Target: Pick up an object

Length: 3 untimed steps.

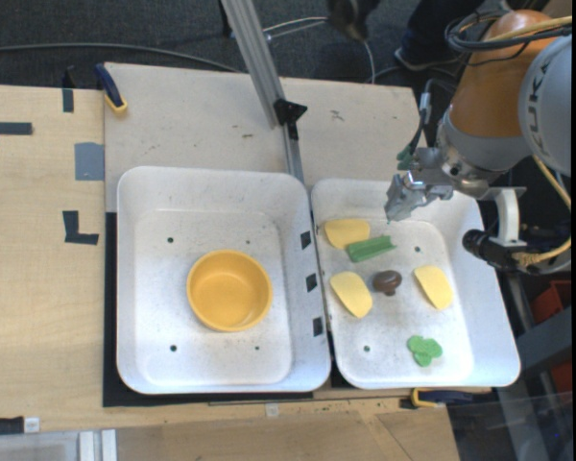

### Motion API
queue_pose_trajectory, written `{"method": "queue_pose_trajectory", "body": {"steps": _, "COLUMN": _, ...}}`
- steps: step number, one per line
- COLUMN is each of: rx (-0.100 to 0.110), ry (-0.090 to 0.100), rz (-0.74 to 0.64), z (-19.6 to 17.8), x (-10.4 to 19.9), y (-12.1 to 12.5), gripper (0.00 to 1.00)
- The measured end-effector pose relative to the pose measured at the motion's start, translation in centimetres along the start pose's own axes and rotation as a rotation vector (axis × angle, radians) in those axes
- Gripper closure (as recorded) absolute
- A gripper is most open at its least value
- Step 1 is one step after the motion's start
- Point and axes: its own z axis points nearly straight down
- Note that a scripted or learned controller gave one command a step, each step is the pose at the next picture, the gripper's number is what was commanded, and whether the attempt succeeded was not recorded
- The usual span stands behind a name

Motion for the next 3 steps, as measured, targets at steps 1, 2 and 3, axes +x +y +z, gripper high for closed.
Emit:
{"method": "queue_pose_trajectory", "body": {"steps": 1, "rx": 0.001, "ry": 0.0, "rz": 0.0, "z": 1.5, "x": 5.0, "y": 0.2, "gripper": 1.0}}
{"method": "queue_pose_trajectory", "body": {"steps": 2, "rx": -0.001, "ry": 0.001, "rz": -0.002, "z": 0.9, "x": 10.8, "y": -0.2, "gripper": 1.0}}
{"method": "queue_pose_trajectory", "body": {"steps": 3, "rx": 0.0, "ry": 0.0, "rz": -0.003, "z": 0.8, "x": 17.0, "y": -0.4, "gripper": 1.0}}
